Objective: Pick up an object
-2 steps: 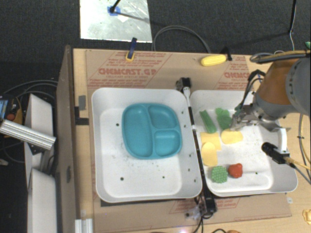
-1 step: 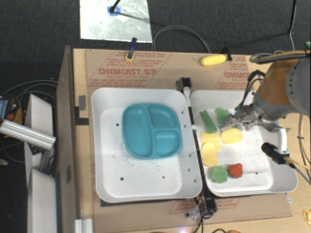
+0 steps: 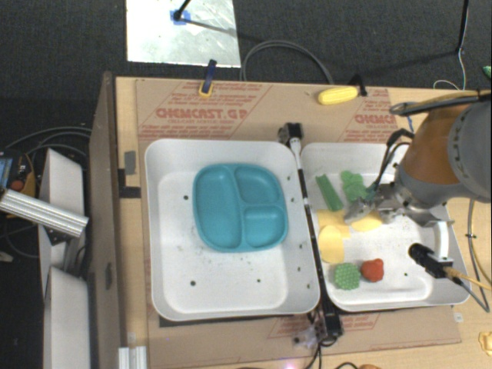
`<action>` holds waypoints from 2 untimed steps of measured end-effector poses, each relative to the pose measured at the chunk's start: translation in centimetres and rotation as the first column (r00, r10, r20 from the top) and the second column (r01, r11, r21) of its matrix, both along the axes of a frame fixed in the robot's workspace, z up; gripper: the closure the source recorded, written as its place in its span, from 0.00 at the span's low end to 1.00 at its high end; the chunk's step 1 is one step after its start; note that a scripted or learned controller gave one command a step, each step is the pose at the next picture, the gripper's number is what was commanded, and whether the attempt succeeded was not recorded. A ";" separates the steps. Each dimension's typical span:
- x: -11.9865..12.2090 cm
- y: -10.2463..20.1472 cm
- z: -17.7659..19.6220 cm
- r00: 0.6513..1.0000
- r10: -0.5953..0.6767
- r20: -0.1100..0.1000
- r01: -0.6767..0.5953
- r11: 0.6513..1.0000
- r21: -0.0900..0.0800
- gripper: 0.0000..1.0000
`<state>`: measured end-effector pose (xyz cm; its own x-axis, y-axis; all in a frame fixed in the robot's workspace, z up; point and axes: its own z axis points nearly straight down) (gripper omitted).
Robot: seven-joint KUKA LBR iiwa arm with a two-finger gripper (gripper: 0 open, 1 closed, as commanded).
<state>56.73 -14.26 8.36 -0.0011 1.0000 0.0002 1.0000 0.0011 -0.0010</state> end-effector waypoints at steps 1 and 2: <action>0.5 -0.3 1.7 1.000 0.001 0.014 0.000 1.000 -0.006 1.00; 0.4 -0.3 1.6 1.000 0.001 0.013 -0.001 1.000 -0.006 0.00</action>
